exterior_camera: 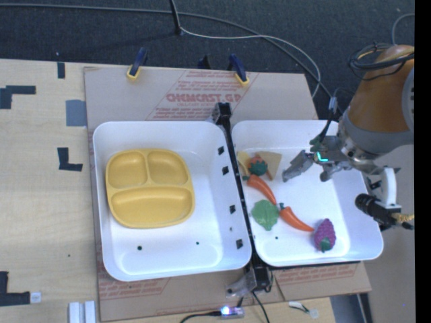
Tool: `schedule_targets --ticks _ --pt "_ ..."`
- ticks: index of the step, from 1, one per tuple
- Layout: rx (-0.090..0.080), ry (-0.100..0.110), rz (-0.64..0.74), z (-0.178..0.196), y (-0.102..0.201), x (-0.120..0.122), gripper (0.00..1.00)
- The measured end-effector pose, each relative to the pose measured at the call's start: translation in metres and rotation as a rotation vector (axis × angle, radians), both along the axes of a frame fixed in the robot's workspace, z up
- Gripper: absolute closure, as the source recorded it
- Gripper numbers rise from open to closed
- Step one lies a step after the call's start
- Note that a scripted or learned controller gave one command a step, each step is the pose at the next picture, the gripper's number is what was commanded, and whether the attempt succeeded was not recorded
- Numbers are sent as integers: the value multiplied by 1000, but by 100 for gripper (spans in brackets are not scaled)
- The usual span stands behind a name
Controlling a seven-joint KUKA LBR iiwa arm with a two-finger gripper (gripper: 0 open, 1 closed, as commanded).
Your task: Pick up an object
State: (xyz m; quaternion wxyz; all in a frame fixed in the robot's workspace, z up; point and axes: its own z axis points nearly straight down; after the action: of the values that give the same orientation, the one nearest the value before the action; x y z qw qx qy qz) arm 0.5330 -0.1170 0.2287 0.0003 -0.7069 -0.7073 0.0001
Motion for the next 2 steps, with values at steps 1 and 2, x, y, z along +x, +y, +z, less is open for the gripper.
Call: schedule_targets --ticks 1,2 --pt "0 0 0 0 0 0 0" --pt "0 5 0 -54 -2 -11 0"
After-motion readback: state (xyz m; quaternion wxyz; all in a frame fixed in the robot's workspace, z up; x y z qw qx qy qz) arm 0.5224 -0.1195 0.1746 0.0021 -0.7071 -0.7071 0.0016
